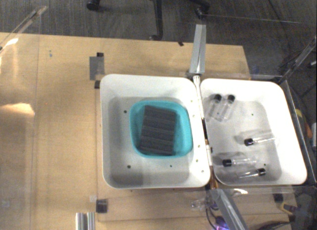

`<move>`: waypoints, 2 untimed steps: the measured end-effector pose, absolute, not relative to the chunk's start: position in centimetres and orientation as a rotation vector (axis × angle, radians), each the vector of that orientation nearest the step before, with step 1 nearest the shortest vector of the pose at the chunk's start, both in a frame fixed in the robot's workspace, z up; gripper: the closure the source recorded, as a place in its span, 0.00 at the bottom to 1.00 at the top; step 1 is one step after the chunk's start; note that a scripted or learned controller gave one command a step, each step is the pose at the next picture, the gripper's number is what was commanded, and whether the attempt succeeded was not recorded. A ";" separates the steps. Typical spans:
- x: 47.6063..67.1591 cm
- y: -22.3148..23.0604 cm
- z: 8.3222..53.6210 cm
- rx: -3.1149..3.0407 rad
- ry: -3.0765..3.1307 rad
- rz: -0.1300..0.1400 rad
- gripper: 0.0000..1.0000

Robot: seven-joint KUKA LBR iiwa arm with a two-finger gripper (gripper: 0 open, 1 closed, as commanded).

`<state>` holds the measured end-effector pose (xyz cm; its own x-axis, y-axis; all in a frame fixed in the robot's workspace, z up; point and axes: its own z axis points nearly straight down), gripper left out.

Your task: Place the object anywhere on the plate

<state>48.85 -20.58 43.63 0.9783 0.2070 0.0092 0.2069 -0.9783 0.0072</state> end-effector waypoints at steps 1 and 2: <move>55.2 -20.5 43.6 3.118 0.328 0.013 0.00; 55.1 -20.5 43.6 3.118 0.330 0.013 0.00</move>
